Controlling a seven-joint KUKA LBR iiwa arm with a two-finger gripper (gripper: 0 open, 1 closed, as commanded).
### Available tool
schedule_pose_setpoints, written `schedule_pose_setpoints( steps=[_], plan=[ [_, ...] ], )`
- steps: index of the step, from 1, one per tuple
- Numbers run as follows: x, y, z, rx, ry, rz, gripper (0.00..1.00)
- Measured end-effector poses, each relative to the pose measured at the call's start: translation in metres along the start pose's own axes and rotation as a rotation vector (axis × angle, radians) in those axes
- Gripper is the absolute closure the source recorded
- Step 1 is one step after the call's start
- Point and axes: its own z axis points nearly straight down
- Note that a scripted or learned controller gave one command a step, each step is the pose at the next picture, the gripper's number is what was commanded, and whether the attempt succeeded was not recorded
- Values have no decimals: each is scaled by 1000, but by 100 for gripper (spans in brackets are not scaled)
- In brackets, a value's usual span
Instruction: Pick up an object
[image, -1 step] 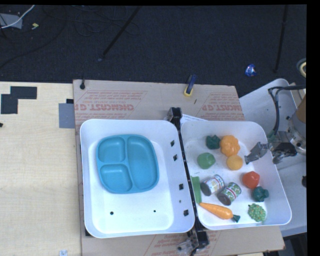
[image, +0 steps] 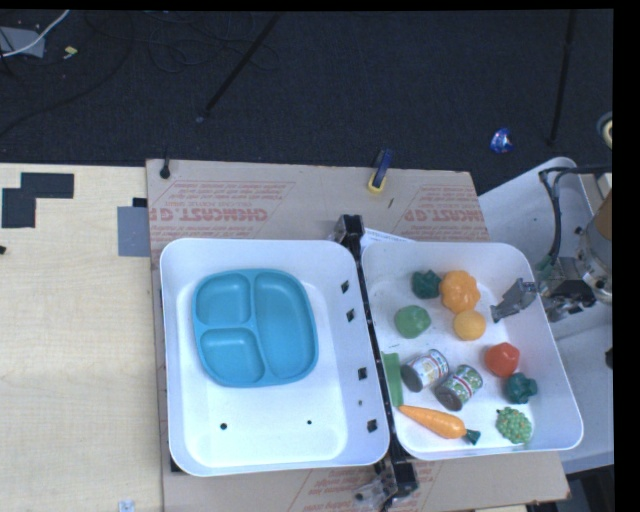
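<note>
The right bin (image: 560, 380) holds several toy foods: an orange pepper (image: 459, 290), a yellow-orange ball (image: 469, 324), a round green piece (image: 411, 320), a dark green piece (image: 426, 283), two small cans (image: 430, 368) (image: 459, 386), a red tomato (image: 502, 357), a teal piece (image: 520, 387), a light green broccoli (image: 514, 424) and a carrot (image: 435, 421). My gripper (image: 536, 300) hovers at the bin's right rim, to the right of the yellow-orange ball. It is open, with nothing between its fingers.
The left bin (image: 190, 420) holds a blue divided plate (image: 254, 327). A flat green strip (image: 391, 378) lies by the wall between the bins. Cardboard lies under both bins, with a yellow clip (image: 379, 172) at its far edge.
</note>
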Motion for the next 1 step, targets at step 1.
schedule_pose_setpoints(
  steps=[1],
  plan=[
    [0,-4,44,5,2,0,0]
  ],
)
